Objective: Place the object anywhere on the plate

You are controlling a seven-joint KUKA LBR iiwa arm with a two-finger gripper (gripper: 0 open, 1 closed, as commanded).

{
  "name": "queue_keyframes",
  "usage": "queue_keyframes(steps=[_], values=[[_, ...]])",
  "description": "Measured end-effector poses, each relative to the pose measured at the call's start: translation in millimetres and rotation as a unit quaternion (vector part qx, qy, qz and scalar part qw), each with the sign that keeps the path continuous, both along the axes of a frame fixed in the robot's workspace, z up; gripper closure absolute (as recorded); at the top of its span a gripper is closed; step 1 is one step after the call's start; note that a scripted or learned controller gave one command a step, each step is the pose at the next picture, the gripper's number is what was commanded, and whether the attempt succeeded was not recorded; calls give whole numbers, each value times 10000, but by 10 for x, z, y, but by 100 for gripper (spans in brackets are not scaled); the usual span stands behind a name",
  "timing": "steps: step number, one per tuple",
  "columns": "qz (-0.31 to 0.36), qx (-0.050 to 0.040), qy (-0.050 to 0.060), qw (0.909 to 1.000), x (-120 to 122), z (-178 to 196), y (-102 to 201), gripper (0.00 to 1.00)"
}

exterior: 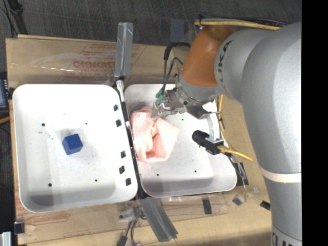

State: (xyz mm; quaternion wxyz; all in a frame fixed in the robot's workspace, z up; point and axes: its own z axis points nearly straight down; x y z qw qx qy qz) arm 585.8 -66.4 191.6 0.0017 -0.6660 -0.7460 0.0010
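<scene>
So the arm's wrist blocks most of the gripper, which sits low over the right bin touching the top edge of a crumpled pink cloth. Honestly can't tell what the tool is doing. The blue cube sits alone in the left bin. Can't make out any plate.

A solid blue cube sits in the white left bin, a pale pink cloth (mottled lighter at its folds) in the white right bin, under a grey arm banded orange.
</scene>
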Motion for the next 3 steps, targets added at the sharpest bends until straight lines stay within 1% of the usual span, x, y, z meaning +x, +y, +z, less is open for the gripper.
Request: queue_keyframes(steps=[1,2,3], values=[[34,-1,-6,10000,5,400,7,100],[2054,1,-1,9787,-91,383,485,100],[3978,6,1,9175,-106,341,1064,100]])
